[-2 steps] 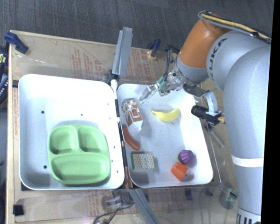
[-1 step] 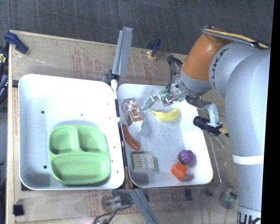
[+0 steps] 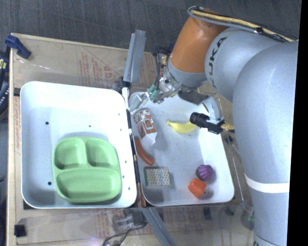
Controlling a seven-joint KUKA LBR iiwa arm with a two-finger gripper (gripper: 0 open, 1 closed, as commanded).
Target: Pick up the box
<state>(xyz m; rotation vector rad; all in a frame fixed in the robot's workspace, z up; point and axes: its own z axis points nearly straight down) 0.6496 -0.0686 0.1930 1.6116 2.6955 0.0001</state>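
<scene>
Two shallow white bins; in the right bin (image 3: 222,150) the gripper (image 3: 145,99) hovers above the white-and-brown carton box (image 3: 146,125). We cannot tell its grasp; descent comes next.

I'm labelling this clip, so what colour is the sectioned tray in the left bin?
Light green, seen clearly in the camera view: the sectioned tray lies in the left bin.

I work in a robotics lab: my KUKA-branded arm (image 3: 259,100) reaches over a plywood bench (image 3: 69,57) bearing two white bins (image 3: 28,138), toy items below my gripper (image 3: 145,97), clamps and cabling around.
</scene>
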